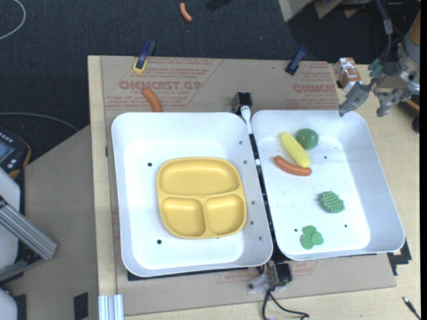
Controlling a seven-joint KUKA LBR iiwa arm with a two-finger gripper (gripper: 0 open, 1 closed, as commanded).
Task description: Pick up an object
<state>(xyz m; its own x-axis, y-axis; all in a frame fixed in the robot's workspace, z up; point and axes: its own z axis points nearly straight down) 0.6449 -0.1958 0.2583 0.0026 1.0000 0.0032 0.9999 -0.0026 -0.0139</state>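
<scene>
The right bin [373,179] holds a yellow corn cob [295,149] lying against a green round fruit [307,138], with an orange-red sausage [292,167] just in front of them. Nearer the front lie a green broccoli piece [331,202] and a green leafy piece [310,237]. My gripper [367,104] hangs over the far right corner of this bin, up and to the right of the fruit. Its two fingers [350,102] are spread open, and nothing is between them.
A yellow divided plate [200,197] sits in the left bin [130,179]. An orange sausage [153,99] lies on the cardboard behind the left bin, and another one [185,11] is on the dark floor. Blue clamps [143,57] [295,60] hold the far edge of the board.
</scene>
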